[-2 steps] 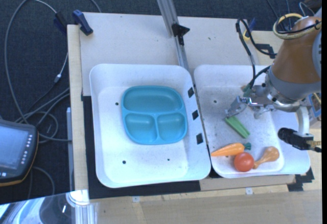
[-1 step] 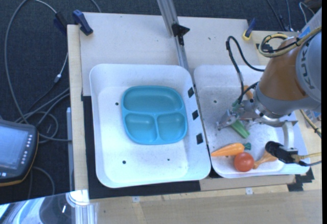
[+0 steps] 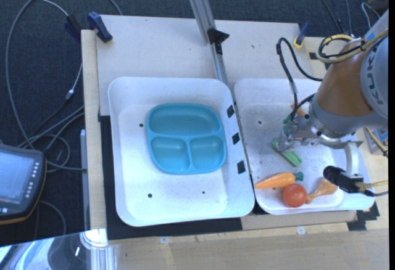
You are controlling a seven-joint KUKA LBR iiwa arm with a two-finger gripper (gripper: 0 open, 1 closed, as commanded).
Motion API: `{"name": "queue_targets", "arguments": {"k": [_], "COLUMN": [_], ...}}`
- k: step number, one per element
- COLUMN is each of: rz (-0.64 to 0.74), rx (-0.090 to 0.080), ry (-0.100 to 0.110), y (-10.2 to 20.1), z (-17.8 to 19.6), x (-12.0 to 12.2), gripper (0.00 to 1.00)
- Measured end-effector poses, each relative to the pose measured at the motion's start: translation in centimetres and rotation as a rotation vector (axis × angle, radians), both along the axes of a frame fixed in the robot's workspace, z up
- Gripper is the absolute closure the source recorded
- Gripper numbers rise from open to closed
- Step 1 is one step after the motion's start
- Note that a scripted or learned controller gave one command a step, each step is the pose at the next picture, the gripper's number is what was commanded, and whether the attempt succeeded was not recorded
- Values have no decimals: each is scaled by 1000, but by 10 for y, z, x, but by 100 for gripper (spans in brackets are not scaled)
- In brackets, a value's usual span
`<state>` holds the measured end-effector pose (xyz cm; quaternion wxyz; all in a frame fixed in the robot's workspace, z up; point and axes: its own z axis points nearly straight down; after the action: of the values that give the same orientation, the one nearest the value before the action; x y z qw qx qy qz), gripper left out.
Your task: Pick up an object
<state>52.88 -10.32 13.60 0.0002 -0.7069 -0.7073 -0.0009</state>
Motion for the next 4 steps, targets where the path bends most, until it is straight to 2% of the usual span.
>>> {"name": "queue_targets", "arguments": {"k": [1, 2, 3, 4], "rz": [0, 1, 6, 7], "rx": [-3, -3, 0, 2], "ry": [-7, -5, -2, 1], "y": [-5, -5, 43, 99], "z": [62, 96, 105, 109], "x": [-3, -1, 6, 2], "gripper": [100, 100, 100, 100]}}
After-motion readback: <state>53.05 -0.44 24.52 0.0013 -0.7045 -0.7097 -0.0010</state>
